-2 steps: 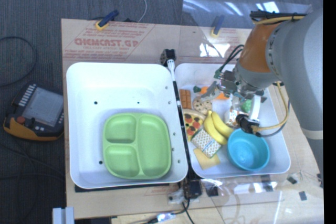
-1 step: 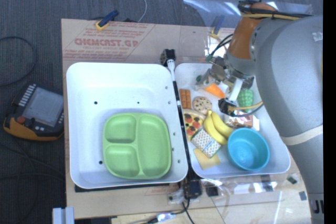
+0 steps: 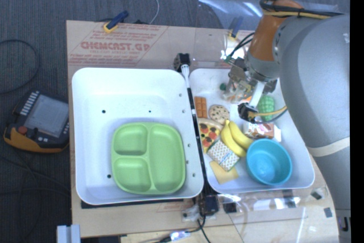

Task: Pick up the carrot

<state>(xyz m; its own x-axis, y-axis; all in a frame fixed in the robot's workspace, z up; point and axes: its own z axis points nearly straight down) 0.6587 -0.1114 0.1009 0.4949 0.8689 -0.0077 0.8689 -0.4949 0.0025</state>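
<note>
My gripper (image 3: 241,90) hangs low over the far end of the right bin (image 3: 296,145), below the orange wrist band. Right beneath it, on its left side, lies a small pale orange piece with a green tip, which looks like the carrot (image 3: 229,89). The gripper hides most of it. I cannot make out whether the carrot sits inside the gripper or just beside it.
The right bin also holds an orange wafer (image 3: 200,106), a cookie (image 3: 217,112), a pizza slice (image 3: 209,133), bananas (image 3: 235,137), a green ball (image 3: 265,104), a blue bowl (image 3: 269,163) and a cheese wedge (image 3: 223,173). A green divided plate (image 3: 149,157) lies in the left bin (image 3: 102,94).
</note>
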